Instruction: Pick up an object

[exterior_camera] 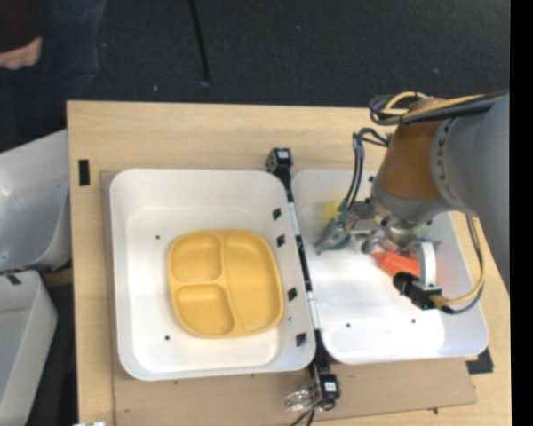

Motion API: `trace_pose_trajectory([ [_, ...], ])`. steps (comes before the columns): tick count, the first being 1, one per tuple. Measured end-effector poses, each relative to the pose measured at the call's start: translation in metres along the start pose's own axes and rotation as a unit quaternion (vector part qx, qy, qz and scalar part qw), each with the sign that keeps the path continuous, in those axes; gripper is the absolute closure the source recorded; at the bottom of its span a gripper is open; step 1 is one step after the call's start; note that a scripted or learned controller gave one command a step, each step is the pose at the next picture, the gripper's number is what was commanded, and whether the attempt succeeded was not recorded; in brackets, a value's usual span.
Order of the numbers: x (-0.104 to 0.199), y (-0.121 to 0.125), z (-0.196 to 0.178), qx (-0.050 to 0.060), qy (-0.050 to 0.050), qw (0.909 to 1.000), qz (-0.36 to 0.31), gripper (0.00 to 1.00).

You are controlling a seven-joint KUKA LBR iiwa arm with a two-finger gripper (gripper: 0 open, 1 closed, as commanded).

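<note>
Down over the right bin (373, 331) the arm (444, 162) hangs, grey with its orange band, and the pincer (373, 238) sits low among a small clutter. The tabletop (186, 131) is pale wood; behind it, past the pincer's far side, the floor (275, 34) is dark carpet with a thin black rod lying across it. Well off to the pincer's left, in the left bin (133, 211), lies a yellow divided plate (224, 282), flat and alone. Just beside the pincer on the right, an orange object (393, 262) pokes out from under the wrist, possibly touching it. Up-left of the pincer, a small yellow piece (334, 209) and something green (324, 242) peek out, too small to name. Whether the pincer is spread or pinching anything, I cannot tell: the wrist body and cables (462, 282) cover it. The orange object is half hidden, its shape unclear. At the far upper left corner, a hand (13, 54) is cut off by the frame.
</note>
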State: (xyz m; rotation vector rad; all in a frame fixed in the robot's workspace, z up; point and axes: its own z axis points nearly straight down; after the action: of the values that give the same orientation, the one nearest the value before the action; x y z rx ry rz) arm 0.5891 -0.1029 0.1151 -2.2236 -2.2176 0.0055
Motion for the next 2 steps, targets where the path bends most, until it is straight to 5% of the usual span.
trace_pose_trajectory([
  [1,0.000,0.001,-0.014,-0.003,0.001,1.0000,0.003,1.00],
  [2,-0.001,0.001,-0.056,-0.003,0.001,1.0000,0.001,1.00],
])
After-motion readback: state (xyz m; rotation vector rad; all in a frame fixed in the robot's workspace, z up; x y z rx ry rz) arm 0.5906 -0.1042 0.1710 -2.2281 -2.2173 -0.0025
